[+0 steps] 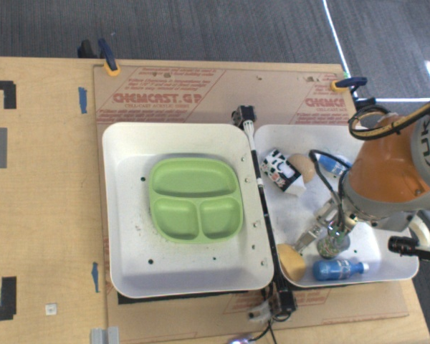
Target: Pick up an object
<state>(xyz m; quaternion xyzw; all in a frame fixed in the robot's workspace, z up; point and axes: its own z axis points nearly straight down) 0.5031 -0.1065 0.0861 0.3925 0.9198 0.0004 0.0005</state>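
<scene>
Tan wooden surface [43, 213] on grey carpet, two shallow white bins side by side. The right bin [394, 267] holds the loose pickable clutter: blue plastic bottle [339, 269] near its front wall, tan rounded block [292, 263] just beside it. Gripper [328, 236] sits low just above the bottle; cannot tell the fingers' state. Green divided plate [196, 198] fills the left bin [122, 213].

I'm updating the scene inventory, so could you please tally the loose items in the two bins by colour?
Green: 1, the divided tray in the left bin.
Blue: 2, the bottle and a blue item in the right bin.
Black and white: 1, the spotted toy.
Tan: 1, the round block.
Total: 5; anything under the arm is hidden.
</scene>
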